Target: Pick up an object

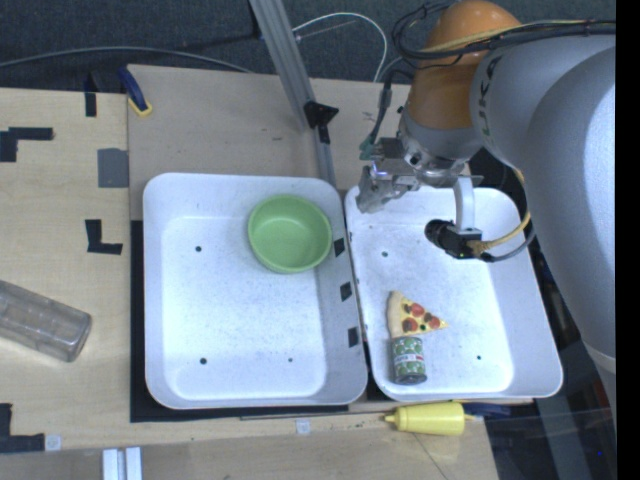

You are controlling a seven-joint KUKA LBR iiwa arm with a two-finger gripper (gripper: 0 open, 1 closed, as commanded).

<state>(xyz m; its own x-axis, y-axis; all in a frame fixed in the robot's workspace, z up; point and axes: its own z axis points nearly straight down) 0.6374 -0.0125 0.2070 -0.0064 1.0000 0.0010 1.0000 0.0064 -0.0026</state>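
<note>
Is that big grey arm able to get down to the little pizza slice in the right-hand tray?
Probably yes. The pizza slice lies flat in the right bin with open floor above and beside it; only the small can touches its lower end. The gripper hovers over that bin's far corner.

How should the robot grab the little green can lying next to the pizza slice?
Probably from straight above, pinching across the round middle of the small green can. It seems to lie on its side, long way running up-down in the view, with the toy pizza slice touching its top end.
</note>
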